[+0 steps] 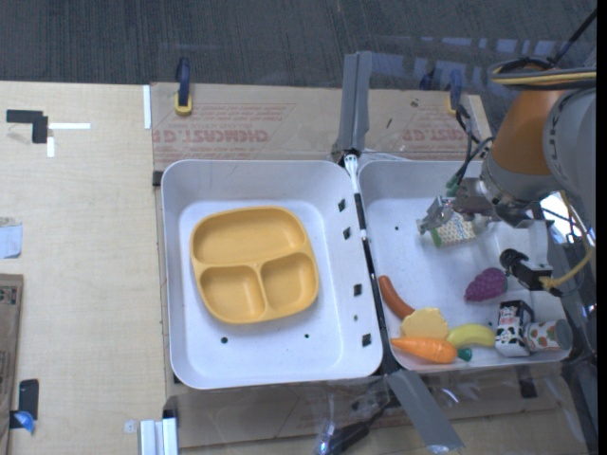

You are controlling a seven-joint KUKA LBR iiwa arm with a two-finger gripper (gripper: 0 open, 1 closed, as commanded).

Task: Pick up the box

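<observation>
In the right bin [417, 263], near its back, my gripper [442, 219] reaches in from the right under the orange-banded wrist [531, 140]. A small pale box [459, 229] with coloured dots and a green edge sits between the fingers, tilted, and the gripper is shut on it. I cannot tell whether the box is touching the bin floor or just above it. Two more small cartons lie at the bin's front right corner: a black-and-white one [512, 327] and a red-and-green one [543, 336].
Toy food lies along the right bin's front: a sausage [395, 297], purple grapes [486, 283], a yellow piece [425, 323], a banana [471, 334] and a carrot [425, 349]. The left bin [180, 254] holds a yellow divided plate [254, 262].
</observation>
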